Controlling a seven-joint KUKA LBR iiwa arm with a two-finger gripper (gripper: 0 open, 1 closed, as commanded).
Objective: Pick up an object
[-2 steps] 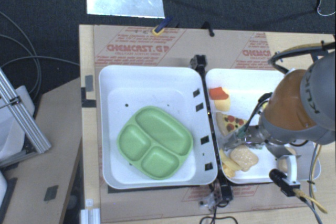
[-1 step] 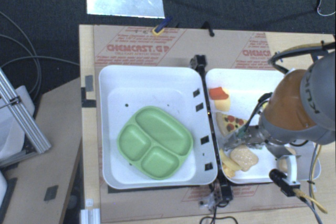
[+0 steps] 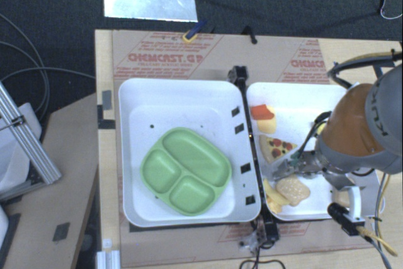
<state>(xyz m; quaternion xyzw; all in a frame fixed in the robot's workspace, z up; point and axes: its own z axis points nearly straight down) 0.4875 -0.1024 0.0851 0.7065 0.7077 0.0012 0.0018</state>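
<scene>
Toy food lies in the right bin (image 3: pixel 296 92): a pizza slice (image 3: pixel 278 148) with red dots, an orange and yellow block (image 3: pixel 263 113), a pale yellow piece (image 3: pixel 267 125), a tan cookie (image 3: pixel 293 190) and yellow fries (image 3: pixel 273 198). The gripper (image 3: pixel 291 165) sits low between the pizza slice and the cookie; I cannot tell how its jaws stand. The left bin (image 3: pixel 135 135) holds a green divided plate (image 3: pixel 185 171).

Two bins (image 3: pixel 135 135) (image 3: pixel 296 94); one green plate (image 3: pixel 184 170); perhaps five foods (image 3: pixel 278 148).
</scene>
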